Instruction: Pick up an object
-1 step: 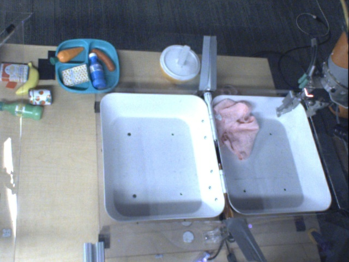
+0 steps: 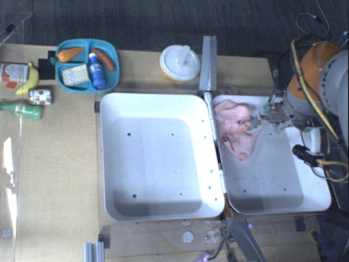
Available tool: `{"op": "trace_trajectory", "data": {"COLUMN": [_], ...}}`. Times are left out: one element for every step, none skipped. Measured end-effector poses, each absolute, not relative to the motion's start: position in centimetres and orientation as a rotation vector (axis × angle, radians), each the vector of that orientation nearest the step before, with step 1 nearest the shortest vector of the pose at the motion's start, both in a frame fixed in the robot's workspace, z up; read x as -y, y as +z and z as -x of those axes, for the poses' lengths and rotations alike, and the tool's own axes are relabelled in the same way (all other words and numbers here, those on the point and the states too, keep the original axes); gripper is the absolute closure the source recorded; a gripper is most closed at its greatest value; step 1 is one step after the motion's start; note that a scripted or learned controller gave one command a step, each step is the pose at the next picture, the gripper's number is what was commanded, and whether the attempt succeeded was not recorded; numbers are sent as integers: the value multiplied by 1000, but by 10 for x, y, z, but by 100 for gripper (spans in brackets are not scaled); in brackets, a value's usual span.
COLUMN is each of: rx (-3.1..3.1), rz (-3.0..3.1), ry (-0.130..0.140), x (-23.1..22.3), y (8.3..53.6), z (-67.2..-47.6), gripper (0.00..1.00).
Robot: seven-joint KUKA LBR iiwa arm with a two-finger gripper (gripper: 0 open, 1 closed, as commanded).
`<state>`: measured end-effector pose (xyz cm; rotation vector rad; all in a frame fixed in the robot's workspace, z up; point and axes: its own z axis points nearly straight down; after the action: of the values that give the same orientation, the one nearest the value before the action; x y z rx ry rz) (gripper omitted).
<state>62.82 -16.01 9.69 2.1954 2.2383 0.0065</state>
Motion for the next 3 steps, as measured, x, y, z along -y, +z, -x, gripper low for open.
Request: {"op": "trace_trajectory", "data": {"rx": [-2379,-2425,-2581], "rz": [-2033,-1991,-1773], "ry": [14,5,10], "x": [96,91,90], "y": [91,137,90], "z": [-604,-632,-625], "gripper": [0,0,0]}}
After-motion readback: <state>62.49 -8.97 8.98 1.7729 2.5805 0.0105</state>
